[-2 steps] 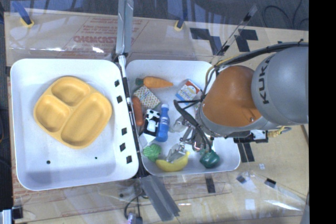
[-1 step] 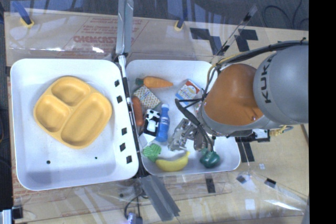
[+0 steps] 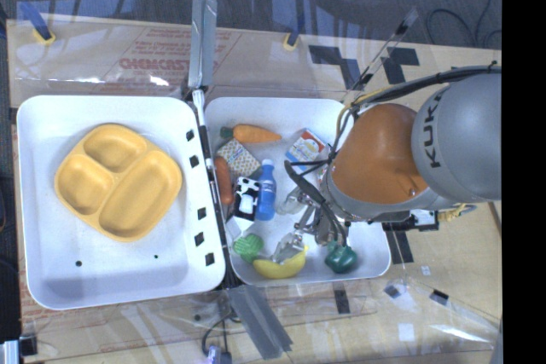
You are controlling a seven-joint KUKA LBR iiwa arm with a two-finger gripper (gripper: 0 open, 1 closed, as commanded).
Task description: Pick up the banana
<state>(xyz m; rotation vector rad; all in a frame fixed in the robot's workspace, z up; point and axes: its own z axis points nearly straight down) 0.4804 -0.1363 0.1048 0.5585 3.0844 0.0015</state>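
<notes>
The arm (image 3: 409,153) reached in from the right over the right bin (image 3: 320,108). Its grey body and orange band covered much of that bin's right half. The end effector (image 3: 293,249) sat low, near the front wall of the right bin, directly above the banana (image 3: 277,268). Whether the fingers were apart or together could not be determined, as the metal parts were small and blurred against the clutter. No object was visibly clamped between them.

The banana lay flat on the floor of the right bin at its front edge, curved side toward the front wall. The end effector tip appeared to touch or nearly touch the banana's upper side; contact could not be confirmed. A green item (image 3: 248,246) lay just beside the banana on its left. A dark green item (image 3: 341,258) lay just beside it on its right.

Further back were a blue bottle (image 3: 266,190), a carrot (image 3: 254,133) and a small carton (image 3: 305,147).

The left bin (image 3: 51,268) held a yellow divided plate (image 3: 119,181).
</notes>
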